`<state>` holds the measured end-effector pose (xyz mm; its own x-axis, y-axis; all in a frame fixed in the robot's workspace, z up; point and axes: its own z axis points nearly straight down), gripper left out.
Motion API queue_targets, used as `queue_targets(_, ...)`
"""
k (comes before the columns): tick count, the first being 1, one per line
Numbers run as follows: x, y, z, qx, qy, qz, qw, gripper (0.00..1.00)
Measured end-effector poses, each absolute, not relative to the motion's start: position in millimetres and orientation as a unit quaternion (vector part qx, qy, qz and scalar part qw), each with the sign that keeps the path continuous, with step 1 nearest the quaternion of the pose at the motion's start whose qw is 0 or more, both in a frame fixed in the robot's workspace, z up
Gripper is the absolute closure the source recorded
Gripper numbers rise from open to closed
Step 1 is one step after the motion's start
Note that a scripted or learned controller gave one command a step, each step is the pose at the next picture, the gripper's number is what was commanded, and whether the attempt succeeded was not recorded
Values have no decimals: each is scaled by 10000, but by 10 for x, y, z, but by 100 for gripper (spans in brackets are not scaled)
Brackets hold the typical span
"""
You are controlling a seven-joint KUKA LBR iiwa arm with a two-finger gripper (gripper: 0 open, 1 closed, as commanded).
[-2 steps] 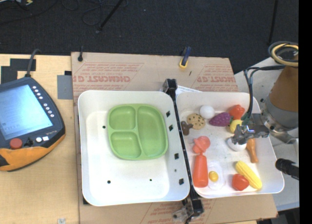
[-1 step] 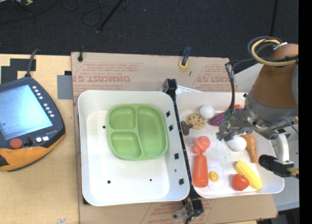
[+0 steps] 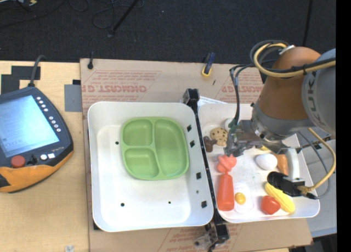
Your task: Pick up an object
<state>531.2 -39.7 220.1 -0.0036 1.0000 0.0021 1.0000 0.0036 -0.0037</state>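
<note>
Red bottle (image 3: 225, 189) lies lengthwise in the right bin (image 3: 248, 175), close to the wall it shares with its neighbour, cap end pointing up the picture and sitting right beneath my claw (image 3: 233, 145). Whether cap and claw touch I cannot tell. Nor can I tell whether the claw is apart or together: it reads as a dark tangle under my wrist. My arm (image 3: 285, 94) covers the upper right part of this bin and whatever lies under it.

A cookie (image 3: 219, 134) shows just left of the claw, beside a small brown piece (image 3: 208, 144) too small to name. A white egg (image 3: 267, 161) sits just right of the claw. An orange thing (image 3: 282, 164) past it is half covered and hard to make out. Toward the bin's near edge, a fried egg (image 3: 240, 197) lies against the bottle's side, and a yellow piece (image 3: 279, 197) rests against a red tomato (image 3: 270, 206).

Room around the bottle is tight: the bin wall runs close on its left, and things crowd its right. A patch of bare white floor lies between the claw, the white egg and the fried egg.

The left bin (image 3: 109, 201) holds a green divided plate (image 3: 140, 135), with bare floor below it and along its left side. On the bench (image 3: 49, 218), a handheld screen unit (image 3: 30, 133) is cut off by the picture's left edge.
</note>
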Motion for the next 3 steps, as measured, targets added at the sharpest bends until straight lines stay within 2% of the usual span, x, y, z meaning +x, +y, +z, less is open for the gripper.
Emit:
queue_targets(1,5391,71,2137,-7060,-7082,9,20,100)
queue_targets(2,5587,610,2148,-7058,-7085,3,13,100)
queue_targets(3,5657,751,2367,-7069,-7073,4,8,100)
